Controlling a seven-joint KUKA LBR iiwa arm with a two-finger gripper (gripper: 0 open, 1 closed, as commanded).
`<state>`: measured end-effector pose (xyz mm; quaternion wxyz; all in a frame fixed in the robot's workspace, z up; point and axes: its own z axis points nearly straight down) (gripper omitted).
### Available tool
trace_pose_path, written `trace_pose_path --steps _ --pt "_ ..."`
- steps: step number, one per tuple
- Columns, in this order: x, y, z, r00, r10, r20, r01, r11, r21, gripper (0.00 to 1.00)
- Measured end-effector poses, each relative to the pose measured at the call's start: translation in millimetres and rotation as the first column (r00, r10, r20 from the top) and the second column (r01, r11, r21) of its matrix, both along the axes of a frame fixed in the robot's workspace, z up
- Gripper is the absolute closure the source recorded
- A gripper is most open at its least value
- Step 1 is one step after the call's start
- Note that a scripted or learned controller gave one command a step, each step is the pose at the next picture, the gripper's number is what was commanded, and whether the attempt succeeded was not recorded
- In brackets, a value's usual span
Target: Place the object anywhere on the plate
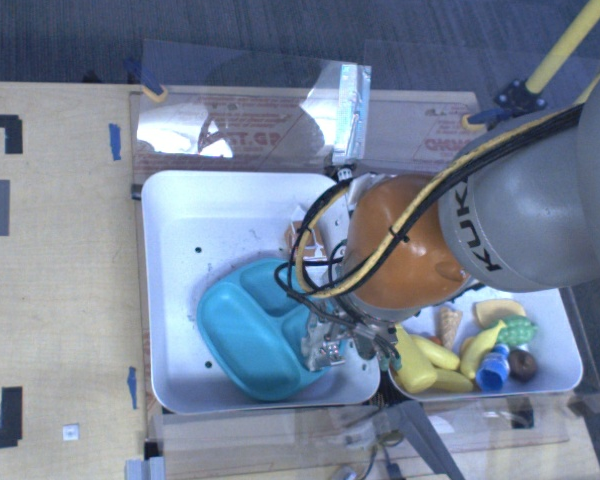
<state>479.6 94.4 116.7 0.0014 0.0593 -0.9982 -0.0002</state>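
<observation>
The plate (pixel 248 336) is blue, with parts walled off inside it. It lies flat in the left white bin (pixel 180 228), down at about 6 o'clock of that bin, close to the bin's near wall. The big grey arm (pixel 540 218) comes in from 3 o'clock. Immediately below its orange band (pixel 400 248), black and yellow cables (pixel 315 258) loop around the wrist. The gripper (pixel 330 346) is over the plate's 3 o'clock edge. The silver jaws point down there, but they are small and crowded by cables, so I cannot tell if they are spread or pressed together, and I cannot tell if anything is between them.

The right white bin (pixel 570 358) sits just beside the left one. At its 6 o'clock side is a pile of toy food: a yellow banana (pixel 425 360), a yellow and blue toy (pixel 488 356), a dark round thing (pixel 522 364) and a green piece (pixel 515 330). A small cone shape (pixel 448 320) stands near the arm. Both bins rest on the wooden tabletop (pixel 60 268), which has black marks (pixel 8 133) at 9 o'clock. A clear shiny sheet (pixel 250 118) lies at 12 o'clock behind the left bin.
</observation>
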Motion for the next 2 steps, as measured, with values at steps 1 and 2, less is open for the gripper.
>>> trace_pose_path --steps 1,2 --pt "14.6 -89.9 68.8 0.996 0.091 0.009 -0.091 0.996 -0.002 1.0" --pt "6.9 -150.2 67.0 1.0 -0.01 0.003 0.01 1.0 0.0 1.0"
